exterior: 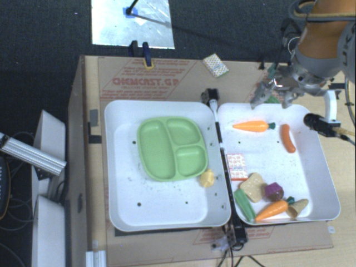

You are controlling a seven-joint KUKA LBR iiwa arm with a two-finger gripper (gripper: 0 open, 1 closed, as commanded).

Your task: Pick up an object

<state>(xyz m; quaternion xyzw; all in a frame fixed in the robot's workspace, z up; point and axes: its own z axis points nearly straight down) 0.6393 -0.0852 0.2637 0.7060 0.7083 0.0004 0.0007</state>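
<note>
- Above the right bin's [328, 188] far edge, your gripper [272, 98] hangs with its fingers spread and nothing between them.
- Just below it in that bin you have a carrot [253, 126] lying crosswise, and a sausage [287, 138] to its right.
- Nearer you sit a red-and-white card [236, 166], then a cluster: a tan piece [253, 186], a purple piece [273, 191], a green pod [244, 204] and a second carrot [272, 209].
- In the left bin [125, 204] you see a green tray [171, 148], with a yellow lump [206, 178] touching its near right corner.
</note>
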